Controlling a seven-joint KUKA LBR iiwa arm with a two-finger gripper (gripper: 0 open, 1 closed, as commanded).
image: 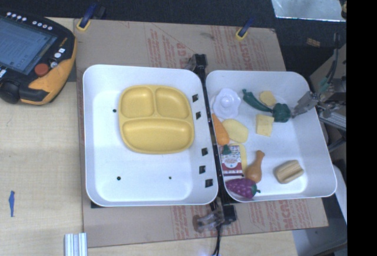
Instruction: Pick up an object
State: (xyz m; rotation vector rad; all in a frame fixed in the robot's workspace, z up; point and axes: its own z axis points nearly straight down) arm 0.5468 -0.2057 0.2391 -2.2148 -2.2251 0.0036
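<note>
The gripper sits at the right edge of the right bin, low over the rim; whether its fingers are spread or pressed together I cannot tell. Nothing is seen between them, so the task looks to be at the approach step. The nearest candidates lie just beside it: a green vegetable near the bin's far edge, with a yellow cheese block close by. A bread roll rests near the front right corner. The left bin carries a yellow divided plate. Next, the arm likely needs to centre over one item and descend.
</note>
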